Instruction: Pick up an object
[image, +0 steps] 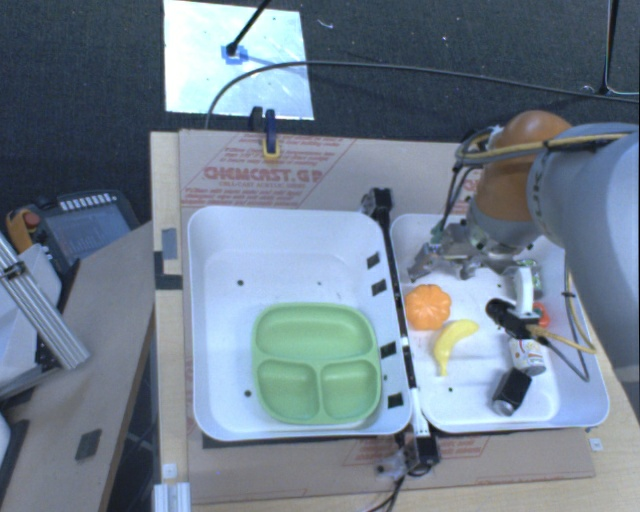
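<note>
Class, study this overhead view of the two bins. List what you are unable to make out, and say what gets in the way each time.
1. Camera view: the far right corner of the right bin, hidden by the arm.
2. Camera view: the bin floor beneath the gripper, covered by it.
3. Camera view: the small print on the cardboard, too small to read and partly under the left bin.

Tally by kind
Two white bins (300, 260) (462, 398), one green plate (318, 365), one orange fruit (428, 306) and one banana (452, 342) are counted.
</note>
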